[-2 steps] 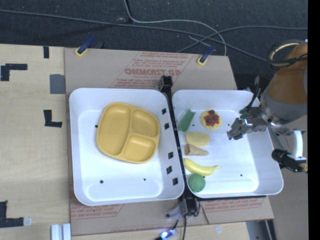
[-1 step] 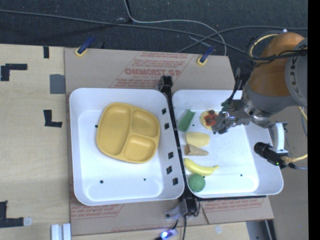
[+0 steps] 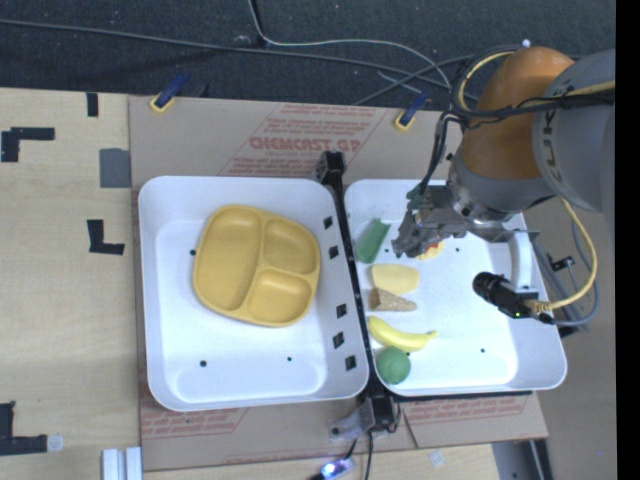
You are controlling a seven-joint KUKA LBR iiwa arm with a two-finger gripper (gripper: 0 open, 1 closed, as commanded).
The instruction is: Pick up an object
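In the right white bin (image 3: 500, 363), the dark two-finger gripper (image 3: 415, 240) is hanging near the left wall; whether it is clenched or released I cannot tell. Just at its 9 o'clock a green flat block (image 3: 373, 239) is lying. At 6 o'clock a pale yellow wedge (image 3: 396, 277), tan slice (image 3: 392, 301), yellow banana (image 3: 400, 335) and green ball (image 3: 394, 366) are crowding the left edge. The right half is lying bare.

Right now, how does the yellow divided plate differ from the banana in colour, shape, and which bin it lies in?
The yellow divided plate is a dull mustard yellow; the banana is a brighter yellow. The plate is broad and flat with three compartments; the banana is slim and curved. The plate lies in the left bin and looks much larger, while the banana lies in the right bin beside a green round item. Both lie flat, away from the gripper.
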